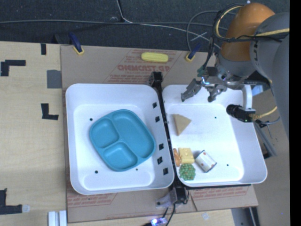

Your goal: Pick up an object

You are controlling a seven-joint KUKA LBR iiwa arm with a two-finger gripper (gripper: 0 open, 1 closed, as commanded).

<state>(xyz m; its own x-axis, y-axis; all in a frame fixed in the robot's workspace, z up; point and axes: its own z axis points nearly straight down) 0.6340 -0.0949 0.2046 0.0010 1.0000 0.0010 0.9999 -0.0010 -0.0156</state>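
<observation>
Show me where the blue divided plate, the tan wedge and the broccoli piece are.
blue divided plate (123, 139): camera view, on its centre ridge.
tan wedge (181, 124): camera view, on its top face.
broccoli piece (187, 172): camera view, on its green crown.

Even, fairly bright light falls from overhead, so my two shallow white plastic bins (75, 126) look nearly washed out, with soft shadows just inside their rims. My view is low in resolution and slightly soft throughout. The dark fabric backdrop (70, 4) along the bench's far edge stays dim and grainy.
</observation>
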